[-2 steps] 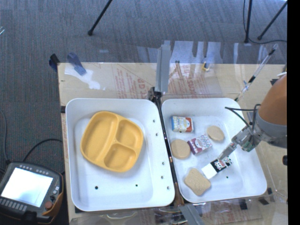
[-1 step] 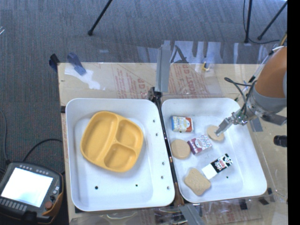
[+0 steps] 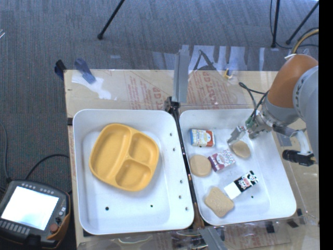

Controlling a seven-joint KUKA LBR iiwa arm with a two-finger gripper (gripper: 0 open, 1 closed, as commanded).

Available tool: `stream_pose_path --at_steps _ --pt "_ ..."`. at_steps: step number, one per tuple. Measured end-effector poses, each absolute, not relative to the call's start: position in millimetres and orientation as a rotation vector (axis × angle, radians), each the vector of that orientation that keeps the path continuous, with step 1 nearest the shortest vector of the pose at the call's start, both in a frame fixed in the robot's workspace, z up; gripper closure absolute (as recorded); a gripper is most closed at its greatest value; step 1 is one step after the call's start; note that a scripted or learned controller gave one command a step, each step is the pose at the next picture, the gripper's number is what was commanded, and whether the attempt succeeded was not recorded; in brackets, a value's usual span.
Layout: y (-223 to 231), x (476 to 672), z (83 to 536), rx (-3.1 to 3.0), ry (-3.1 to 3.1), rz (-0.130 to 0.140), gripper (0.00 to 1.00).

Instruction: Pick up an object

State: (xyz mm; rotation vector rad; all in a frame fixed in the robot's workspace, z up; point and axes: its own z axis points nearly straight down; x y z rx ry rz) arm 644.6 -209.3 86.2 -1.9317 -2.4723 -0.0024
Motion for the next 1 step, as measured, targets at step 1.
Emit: stream_pose_path --at_steps 1 --pt "-205.0 647.7 89.4 -2.286 -2.151 -0.011 0.00"
